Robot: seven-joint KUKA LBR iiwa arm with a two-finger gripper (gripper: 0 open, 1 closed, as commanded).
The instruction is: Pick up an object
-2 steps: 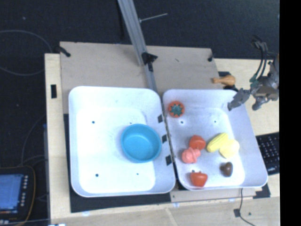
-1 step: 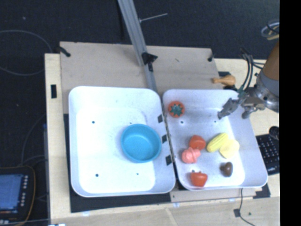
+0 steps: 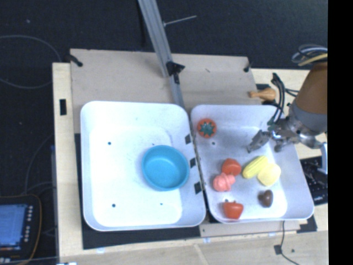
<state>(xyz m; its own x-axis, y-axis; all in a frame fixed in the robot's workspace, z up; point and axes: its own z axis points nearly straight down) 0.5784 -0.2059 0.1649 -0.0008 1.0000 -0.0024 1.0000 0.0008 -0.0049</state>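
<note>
The right bin (image 3: 220, 126) holds several toy foods: an orange round piece with a green top (image 3: 206, 127), a red piece (image 3: 231, 166), a pink piece (image 3: 223, 182), a red-orange piece (image 3: 233, 209), a yellow corn-like piece (image 3: 261, 169) and a small dark brown piece (image 3: 266, 197). My gripper (image 3: 266, 141) hangs over the right half of this bin, just above and behind the yellow piece. Its fingers are spread apart and nothing sits between them.
The left bin (image 3: 110, 131) contains a blue bowl (image 3: 164, 167). A grey slanted pole (image 3: 160, 43) rises from between the bins at the back. A small orange thing (image 3: 262, 94) lies on the bench behind the right bin.
</note>
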